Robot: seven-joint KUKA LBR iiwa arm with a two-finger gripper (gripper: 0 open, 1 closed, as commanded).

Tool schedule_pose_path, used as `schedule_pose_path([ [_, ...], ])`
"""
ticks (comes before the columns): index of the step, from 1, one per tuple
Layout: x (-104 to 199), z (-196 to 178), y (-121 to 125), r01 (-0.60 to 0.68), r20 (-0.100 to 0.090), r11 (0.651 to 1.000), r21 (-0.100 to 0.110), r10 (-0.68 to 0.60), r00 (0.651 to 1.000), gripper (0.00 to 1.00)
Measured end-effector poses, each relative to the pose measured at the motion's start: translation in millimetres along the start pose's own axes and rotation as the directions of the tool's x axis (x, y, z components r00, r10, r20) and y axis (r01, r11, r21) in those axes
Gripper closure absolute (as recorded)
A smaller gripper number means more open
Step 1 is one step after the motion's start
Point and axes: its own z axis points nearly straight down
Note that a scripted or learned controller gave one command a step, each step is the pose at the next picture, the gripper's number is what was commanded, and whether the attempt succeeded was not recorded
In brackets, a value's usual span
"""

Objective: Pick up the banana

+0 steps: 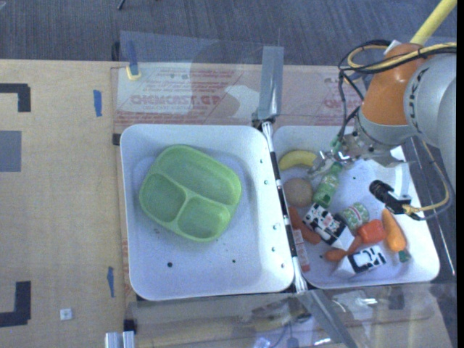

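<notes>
Camera view: pincer (335, 153) seen low over the right bin's (424, 263) far end, fingers too small and cluttered to judge, so spread or pressed together cannot be told. Banana (297, 159) lying just left of the pincer, against the bin's far left corner, apparently not yet gripped; grasp and lift judged still to do. Nearer than the pincer: a green bottle (327, 185), a carrot (394, 230) and other small toys. Further left, a green divided tray (190, 192) in the left bin (145, 267). Wooden worktop (58, 194) beyond, grey carpet (217, 13) behind.
</notes>
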Motion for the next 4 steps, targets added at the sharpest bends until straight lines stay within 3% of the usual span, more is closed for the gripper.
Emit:
schedule_pose_path([
  [1, -39.5, -129.4, 14.1, 0.108, 0.005, 0.994, -0.005, -0.108, 0.994, 0.0],
  [2, 2.3, -81.2, 23.4, 0.273, 0.002, 0.962, -0.001, -0.273, 0.962, 0.0],
  [3, -19.1, -96.2, 19.0, 0.204, 0.005, 0.979, -0.005, -0.204, 0.979, 0.0],
  [4, 23.7, -7.0, 25.0, 0.415, -0.007, 0.91, 0.008, -0.415, 0.91, 0.0],
])
